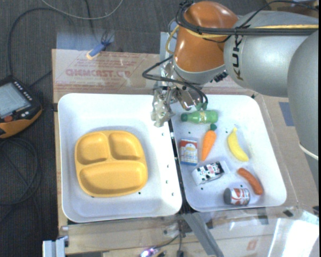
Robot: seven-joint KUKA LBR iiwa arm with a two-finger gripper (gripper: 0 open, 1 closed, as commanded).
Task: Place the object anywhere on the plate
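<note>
The can (236, 196) lies nearest in the right bin (267, 116), with the sausage (250, 180) and a cow-print carton (209, 171) just beyond. Farther in are the small box (189, 151), carrot (208, 144) and banana (237, 145); all look light, stiff toys, the carrot best pinched across its thick middle. Which one is meant I cannot tell. The yellow plate (111, 163) sits in the left bin (69, 122). Farthest, by the green bottle (199, 116), the gripper (161, 109) hangs over the bins' shared edge, holding nothing I can see; whether it is parted or closed I cannot tell.

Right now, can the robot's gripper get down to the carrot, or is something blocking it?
Probably yes. The carrot lies flat in the right bin with nothing on top of it. The gripper hangs nearby, above the bins' shared edge. The green bottle sits close to the carrot's leafy end.
</note>
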